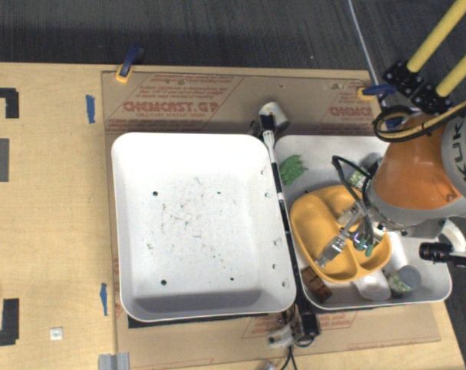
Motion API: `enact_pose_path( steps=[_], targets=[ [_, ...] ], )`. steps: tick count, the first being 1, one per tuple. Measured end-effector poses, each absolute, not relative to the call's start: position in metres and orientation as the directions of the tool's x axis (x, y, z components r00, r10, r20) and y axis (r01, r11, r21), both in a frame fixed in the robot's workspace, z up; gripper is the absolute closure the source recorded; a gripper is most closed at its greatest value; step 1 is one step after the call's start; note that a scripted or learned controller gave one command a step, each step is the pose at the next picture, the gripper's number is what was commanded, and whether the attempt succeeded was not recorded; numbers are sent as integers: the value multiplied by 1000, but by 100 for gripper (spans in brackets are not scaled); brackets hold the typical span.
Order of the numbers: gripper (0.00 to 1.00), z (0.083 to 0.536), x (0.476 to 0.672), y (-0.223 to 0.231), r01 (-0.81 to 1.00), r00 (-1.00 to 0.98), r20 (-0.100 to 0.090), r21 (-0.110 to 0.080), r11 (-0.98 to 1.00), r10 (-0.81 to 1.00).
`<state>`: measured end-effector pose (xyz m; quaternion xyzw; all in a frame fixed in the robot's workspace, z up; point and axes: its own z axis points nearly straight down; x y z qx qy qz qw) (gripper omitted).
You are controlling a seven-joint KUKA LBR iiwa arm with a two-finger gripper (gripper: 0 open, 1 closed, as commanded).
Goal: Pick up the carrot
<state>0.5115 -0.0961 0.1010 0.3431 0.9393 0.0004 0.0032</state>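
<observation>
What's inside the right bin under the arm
A yellow bowl, a green item and something brown lie in the right bin. The arm covers the rest.

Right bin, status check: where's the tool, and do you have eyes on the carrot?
Tool low in the right bin, over the yellow bowl. Carrot not identified; nothing seen between the fingers. Green item and small objects crowd around the bowl.

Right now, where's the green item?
The green item lies in the right bin, at its top-left corner beside the divider between the bins, just above the yellow bowl.
</observation>
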Motion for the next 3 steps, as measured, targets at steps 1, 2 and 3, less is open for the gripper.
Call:
enact_pose_path(
  steps=[1, 2, 3],
  targets=[
    [0, 101, 511, -96, 645, -765, -6, 3, 765, 645],
    [0, 101, 511, -96, 645, -765, -6, 3, 765, 645],
    [0, 94, 549, -96, 846, -533, -3, 3, 533, 846]
  ],
)
